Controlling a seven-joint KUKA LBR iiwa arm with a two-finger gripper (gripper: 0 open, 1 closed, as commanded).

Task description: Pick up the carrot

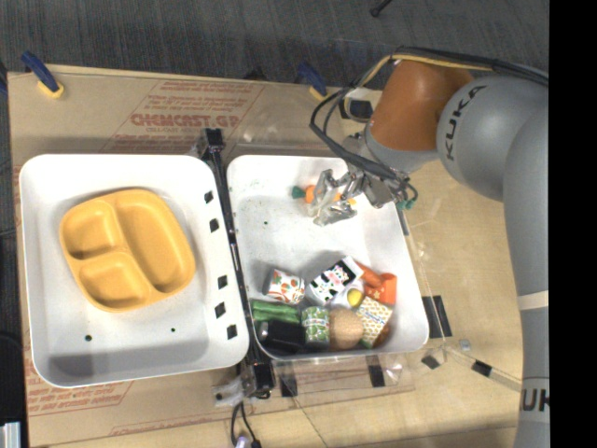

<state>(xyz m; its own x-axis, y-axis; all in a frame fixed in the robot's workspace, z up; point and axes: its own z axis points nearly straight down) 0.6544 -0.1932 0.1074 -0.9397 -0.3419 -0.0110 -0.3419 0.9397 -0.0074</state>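
Note:
The carrot (305, 193) is a small orange piece with a green tip, lying on the floor of the right bin (280, 241) near its far wall. My gripper (332, 201) hangs low over the bin just to the right of the carrot, its metal parts touching or almost touching the orange end. The carrot's right end is hidden behind the gripper. The grey arm with its orange band (415, 105) reaches in from the upper right.
A yellow divided tray (126, 245) lies in the left bin (47, 343). Several small toys and packages (326, 311) are heaped in the right bin's near corner, among them an orange item (381, 284). A black divider (224, 241) separates the bins.

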